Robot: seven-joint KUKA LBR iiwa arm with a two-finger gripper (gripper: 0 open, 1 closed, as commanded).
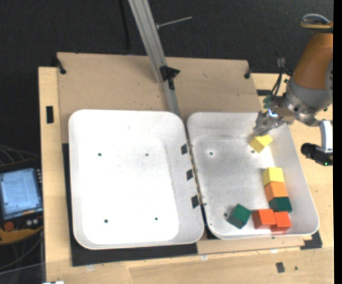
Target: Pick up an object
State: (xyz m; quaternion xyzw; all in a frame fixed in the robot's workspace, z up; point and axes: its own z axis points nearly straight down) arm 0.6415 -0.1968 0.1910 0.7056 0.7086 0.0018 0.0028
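My gripper hangs over the far part of the right bin, coming in from the right under the grey and orange wrist. A small yellow block sits tilted at its fingertips, pinched between them and seemingly lifted a little off the bin floor, with a faint shadow below it. Along the bin's right side lie another yellow block, an orange block and a dark green block. At the near edge are a green block and two orange-red blocks.
The left bin lies beside the right one, joined by a hinge strip in the middle. A metal pole slants up from behind the bins. A tablet-like pendant rests left of the bench.
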